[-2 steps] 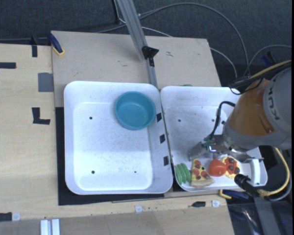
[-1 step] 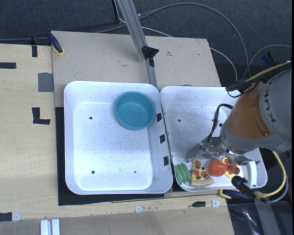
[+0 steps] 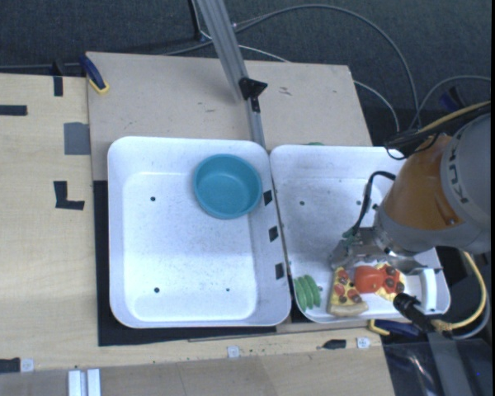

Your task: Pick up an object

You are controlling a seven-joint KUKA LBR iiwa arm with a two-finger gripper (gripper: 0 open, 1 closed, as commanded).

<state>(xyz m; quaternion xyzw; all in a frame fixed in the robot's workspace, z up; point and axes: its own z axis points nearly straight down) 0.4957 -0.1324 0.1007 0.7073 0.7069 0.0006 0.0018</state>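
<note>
The tool (image 3: 356,258) hangs low over the pizza slice (image 3: 353,289) in the right bin's (image 3: 313,188) near corner; its grip cannot be told. Crowding walls and the green pod (image 3: 307,289) could spoil the grab.

Just below the jaws, a pizza slice (image 3: 347,294) and a red toy (image 3: 368,279) crowd the right bin's (image 3: 313,188) corner; a green piece (image 3: 306,289) lies left; open floor lies above-left.

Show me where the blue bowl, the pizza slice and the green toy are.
blue bowl (image 3: 227,186): camera view, inside bottom.
pizza slice (image 3: 346,294): camera view, topping side.
green toy (image 3: 306,289): camera view, its middle.
</note>
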